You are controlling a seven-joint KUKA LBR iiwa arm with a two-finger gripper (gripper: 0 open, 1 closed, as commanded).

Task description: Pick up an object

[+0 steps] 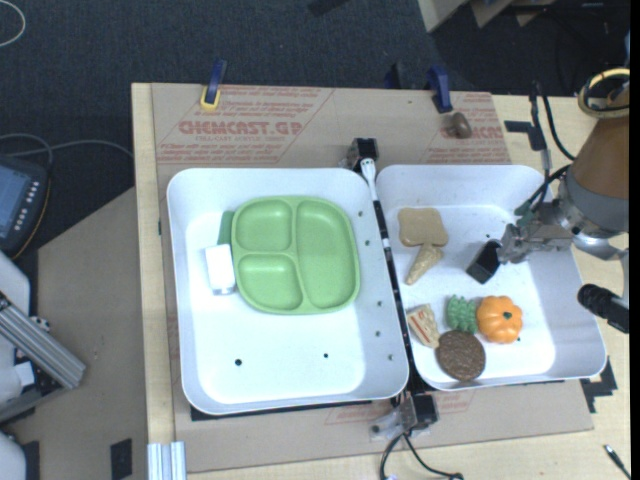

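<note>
The grey arm with its orange band [608, 158] reaches in from the right, and its two-finger gripper [487, 261] hangs low over the right shallow white bin [560, 353], near that bin's middle. How far the claw is spread cannot be told from this angle; a small black piece shows at its tip, but whether that is a finger or a held thing is unclear. In this bin lie 6 pieces of toy food: a tan slice of bread [422, 226] towards the back, a pale ice-cream cone [423, 263] just in front of it, a striped sandwich wedge [423, 324], a green broccoli floret [460, 313] touching an orange pumpkin [499, 320], and a round brown cookie [460, 355] nearest the front rim. The left white bin [280, 368] holds a green 3-compartment plate [295, 253] with a small white block [219, 268] against its left edge
</note>
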